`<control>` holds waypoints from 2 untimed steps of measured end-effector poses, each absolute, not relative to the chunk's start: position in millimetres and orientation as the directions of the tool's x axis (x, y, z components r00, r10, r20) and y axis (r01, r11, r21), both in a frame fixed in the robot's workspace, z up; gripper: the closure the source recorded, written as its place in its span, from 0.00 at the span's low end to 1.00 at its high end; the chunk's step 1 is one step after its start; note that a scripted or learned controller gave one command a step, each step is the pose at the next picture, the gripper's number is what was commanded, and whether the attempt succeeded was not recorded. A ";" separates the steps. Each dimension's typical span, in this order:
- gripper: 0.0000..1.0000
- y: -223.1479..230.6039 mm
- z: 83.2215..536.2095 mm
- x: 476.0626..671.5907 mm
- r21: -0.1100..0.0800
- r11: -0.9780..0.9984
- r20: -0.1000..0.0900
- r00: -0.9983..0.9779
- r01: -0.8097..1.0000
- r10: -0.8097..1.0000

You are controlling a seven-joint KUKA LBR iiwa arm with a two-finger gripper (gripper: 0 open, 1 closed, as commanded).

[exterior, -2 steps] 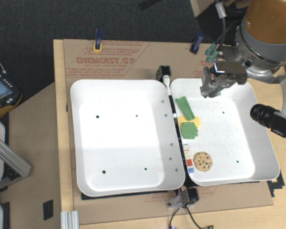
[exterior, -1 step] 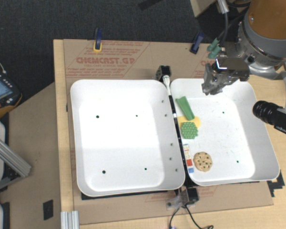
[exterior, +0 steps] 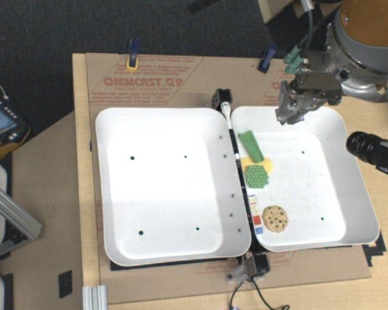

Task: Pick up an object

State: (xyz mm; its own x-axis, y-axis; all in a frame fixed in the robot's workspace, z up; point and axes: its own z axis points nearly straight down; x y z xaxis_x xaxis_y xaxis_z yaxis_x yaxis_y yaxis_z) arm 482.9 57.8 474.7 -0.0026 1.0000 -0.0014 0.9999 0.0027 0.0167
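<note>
My gripper (exterior: 289, 116) hangs over the far edge of the right bin (exterior: 336, 192), its fingers close together with nothing between them. In that bin, along its left side, lie a green bar (exterior: 250, 145), a yellow and green studded piece (exterior: 257, 174), a round chocolate-chip cookie (exterior: 275, 218) and a small striped card (exterior: 253, 210). The green bar lies down and to the left of the gripper, apart from it.
The left bin (exterior: 161, 186) sits beside the right one, joined by a black hinge strip (exterior: 236, 166). Both rest on a cardboard sheet (exterior: 155, 76) with clips at its far edge. A black cylinder (exterior: 370, 150) juts in at the right.
</note>
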 end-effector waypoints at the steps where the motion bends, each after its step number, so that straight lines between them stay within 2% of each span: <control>1: 1.00 58.3 485.0 483.5 0.019 0.003 -0.001 -0.003 1.000 1.000; 2: 1.00 42.7 456.2 522.6 -0.003 -0.003 -0.001 0.003 1.000 1.000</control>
State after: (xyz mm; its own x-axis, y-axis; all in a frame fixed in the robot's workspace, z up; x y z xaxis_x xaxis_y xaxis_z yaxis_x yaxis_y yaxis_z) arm 522.6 42.7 456.2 0.0029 1.0000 -0.0014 1.0000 -0.0029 -0.0032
